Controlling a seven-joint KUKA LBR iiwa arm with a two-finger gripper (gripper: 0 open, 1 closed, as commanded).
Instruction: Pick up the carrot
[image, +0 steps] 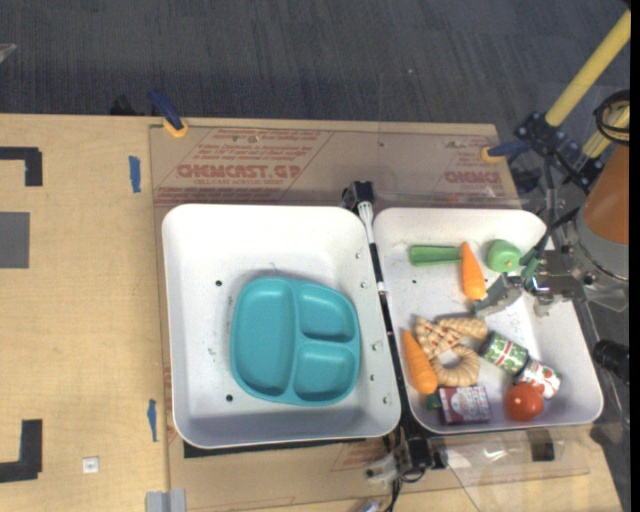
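Note:
Two orange carrots lie in the right bin (580, 330). One carrot (472, 270) lies nearly upright in the view in the bin's upper middle, between a green cucumber-like piece (432, 254) and a green apple (503, 254). The other carrot (419, 362) lies by the bin's left wall, lower down. My gripper (497, 292) reaches in from the right and hangs low just right of the upper carrot's lower tip. Nothing shows held in it.
The right bin also holds a pretzel-like pastry (455, 340), a small can (503, 353), a red tomato (524, 401), a jar (463, 403) and a red-and-white item (542, 377). A teal divided plate (297, 340) sits in the left bin (200, 300).

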